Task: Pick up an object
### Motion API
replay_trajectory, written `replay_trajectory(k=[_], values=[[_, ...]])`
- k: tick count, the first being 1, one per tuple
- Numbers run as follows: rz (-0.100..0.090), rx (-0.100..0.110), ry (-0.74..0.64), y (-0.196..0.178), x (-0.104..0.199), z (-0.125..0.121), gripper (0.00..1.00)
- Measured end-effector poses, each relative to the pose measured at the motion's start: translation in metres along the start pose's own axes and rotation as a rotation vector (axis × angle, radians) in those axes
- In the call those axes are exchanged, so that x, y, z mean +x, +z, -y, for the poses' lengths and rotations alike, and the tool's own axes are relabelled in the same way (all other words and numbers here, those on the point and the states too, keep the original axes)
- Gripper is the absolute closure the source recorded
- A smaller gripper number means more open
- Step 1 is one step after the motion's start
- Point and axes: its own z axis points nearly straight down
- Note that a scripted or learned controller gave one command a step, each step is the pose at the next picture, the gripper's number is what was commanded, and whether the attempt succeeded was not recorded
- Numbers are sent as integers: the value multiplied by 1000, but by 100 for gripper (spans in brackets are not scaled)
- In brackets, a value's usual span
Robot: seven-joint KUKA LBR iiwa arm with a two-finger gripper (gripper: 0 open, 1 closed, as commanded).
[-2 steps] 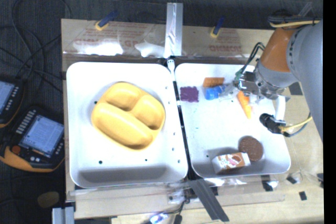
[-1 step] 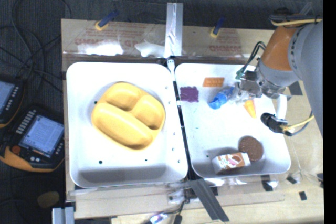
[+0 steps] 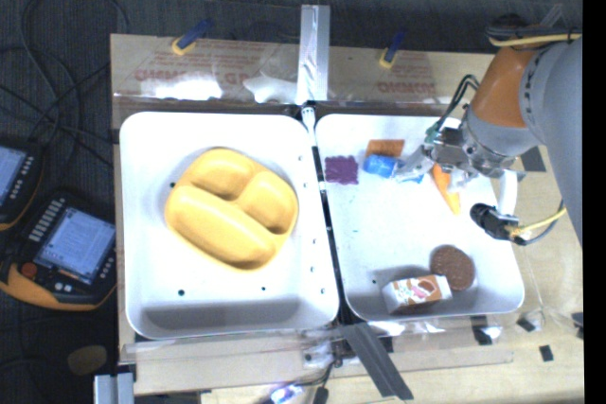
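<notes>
At the far left, off the bench, two handheld control pendants with lit screens [image 3: 59,246] lie on the dark floor among black cables. Next comes the left shallow white bin [image 3: 151,298], and in its middle rests a large, glossy yellow moulded plastic piece with three rounded lobes [image 3: 231,207], standing clear of all four walls. Behind the bins a brown cardboard backing [image 3: 218,66] carries crumpled clear plastic film, pinned by two blue-and-yellow clips [image 3: 191,36], and a silver upright strip [image 3: 314,52] stands at the seam between the bins. The right shallow white bin [image 3: 374,251] holds the small items: a purple square block [image 3: 341,169] near its left wall, then a small orange rectangular block [image 3: 385,148] at the back with a bright blue rounded piece [image 3: 380,166] just in front of it, the two touching or nearly so. Toward the front wall lies a small carton with a red and white label [image 3: 417,292] on its side, and a round dark brown disc [image 3: 453,266] sits just behind its right end. A slim orange carrot-shaped object [image 3: 445,185] lies tilted near the right wall. The two-finger gripper [image 3: 423,161] hangs low at the back right of this bin, just right of the blue piece; its fingers are lost in glare and clutter, so I cannot tell how far apart they are or whether they have anything. The grey arm with its orange band [image 3: 502,95] reaches in from the right.
</notes>
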Motion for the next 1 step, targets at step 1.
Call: replay_trajectory(k=[1], values=[[-19, 19, -419, 15, -17, 0, 0]])
